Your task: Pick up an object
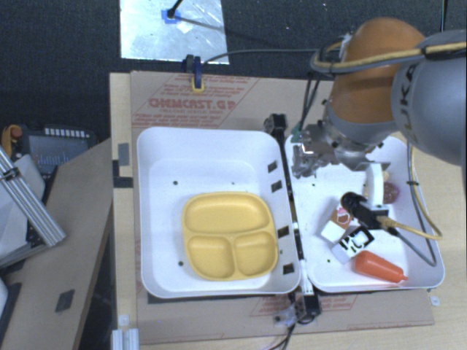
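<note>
Watching the gripper (305, 157) hang over the right bin (321, 195), near its far left corner | grip state: I cannot tell | carrot (378, 267) lies at that bin's near edge, well apart from the gripper | white block (334, 232) just beside the carrot | yellow tray (228, 235) sits in the left bin (160, 195)

One fixed camera, overhead — slanted down, mid-range, both white bins (211, 159) framed

Two bins (168, 159) (315, 199), one yellow tray (230, 235), one orange carrot (378, 267), maybe one box (338, 226)
</note>
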`<state>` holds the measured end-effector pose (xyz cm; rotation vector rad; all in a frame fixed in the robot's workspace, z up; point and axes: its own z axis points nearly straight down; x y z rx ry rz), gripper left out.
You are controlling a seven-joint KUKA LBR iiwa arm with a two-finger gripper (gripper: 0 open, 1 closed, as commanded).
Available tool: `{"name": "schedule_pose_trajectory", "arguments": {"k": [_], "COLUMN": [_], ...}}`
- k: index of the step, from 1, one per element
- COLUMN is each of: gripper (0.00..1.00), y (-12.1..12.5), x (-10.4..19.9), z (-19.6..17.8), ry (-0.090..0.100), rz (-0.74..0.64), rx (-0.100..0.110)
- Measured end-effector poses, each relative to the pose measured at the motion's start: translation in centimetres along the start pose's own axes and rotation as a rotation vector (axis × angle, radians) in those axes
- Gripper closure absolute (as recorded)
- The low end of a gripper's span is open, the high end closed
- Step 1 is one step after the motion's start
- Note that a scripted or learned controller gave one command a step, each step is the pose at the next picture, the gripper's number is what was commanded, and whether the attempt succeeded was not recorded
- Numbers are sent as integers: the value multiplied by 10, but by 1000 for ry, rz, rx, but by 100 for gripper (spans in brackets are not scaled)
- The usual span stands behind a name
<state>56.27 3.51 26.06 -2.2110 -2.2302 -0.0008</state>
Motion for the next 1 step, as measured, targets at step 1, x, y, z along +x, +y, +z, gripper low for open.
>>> {"name": "schedule_pose_trajectory", "arguments": {"k": [1], "gripper": [100], "y": [-17], "x": [55], "z": [2], "ry": [1], "rz": [-2], "rx": [0]}}
